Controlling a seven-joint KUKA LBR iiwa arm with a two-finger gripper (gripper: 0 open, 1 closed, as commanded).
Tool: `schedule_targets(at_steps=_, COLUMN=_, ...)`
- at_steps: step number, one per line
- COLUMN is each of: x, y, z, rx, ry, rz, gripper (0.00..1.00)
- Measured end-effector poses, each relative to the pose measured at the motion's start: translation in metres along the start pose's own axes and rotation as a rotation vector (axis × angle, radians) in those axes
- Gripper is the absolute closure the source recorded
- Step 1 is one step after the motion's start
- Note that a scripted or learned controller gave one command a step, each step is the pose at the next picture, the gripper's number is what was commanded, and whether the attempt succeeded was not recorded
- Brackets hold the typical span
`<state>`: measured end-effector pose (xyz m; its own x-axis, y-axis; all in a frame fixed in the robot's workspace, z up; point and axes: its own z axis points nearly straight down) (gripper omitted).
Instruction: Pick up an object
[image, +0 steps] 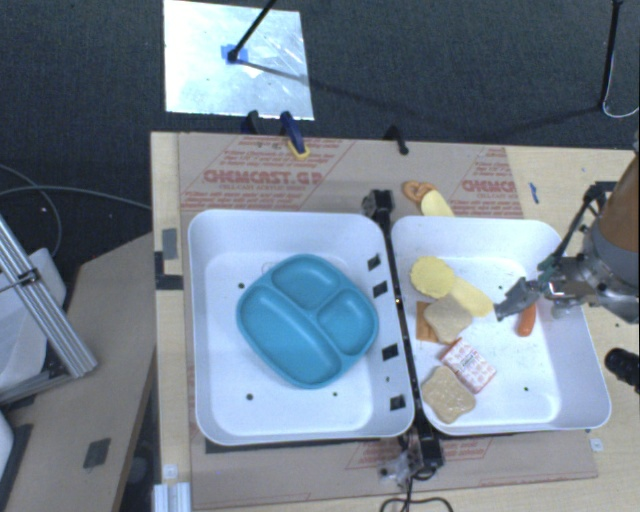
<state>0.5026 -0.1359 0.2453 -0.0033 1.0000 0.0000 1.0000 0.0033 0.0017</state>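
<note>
The right bin (575, 400) holds several toy foods. A round yellow piece (430, 275) and a yellow wedge (470, 298) lie near its left wall. Below them are a slice of toast (445, 319), a red-and-white packet (468, 366) and a second toast slice (447, 394). A small orange piece (527, 321) lies right of the wedge. My gripper (520, 298) reaches in from the right, low over the bin floor, just above the orange piece and right of the yellow wedge. Nothing visibly hangs from it.
The left bin (215, 400) holds a blue divided plate (305, 320). An orange piece (416, 190) and a yellow piece (437, 205) lie on the cardboard behind the right bin. A black divider (395, 300) runs between the bins.
</note>
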Motion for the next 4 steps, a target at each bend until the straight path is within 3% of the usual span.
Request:
schedule_targets(at_steps=1, x=0.002, y=-0.017, z=0.158, rx=0.005, ry=0.003, rz=0.005, gripper=0.00)
schedule_targets(at_steps=2, x=0.049, y=0.006, z=0.158, rx=-0.009, ry=-0.004, rz=-0.001, gripper=0.00)
schedule_targets(at_steps=3, x=0.013, y=0.046, z=-0.118, rx=-0.020, ry=-0.005, rz=-0.002, gripper=0.00)
schedule_targets(at_steps=4, x=0.106, y=0.017, z=-0.028, rx=0.008, ry=0.004, rz=-0.009, gripper=0.00)
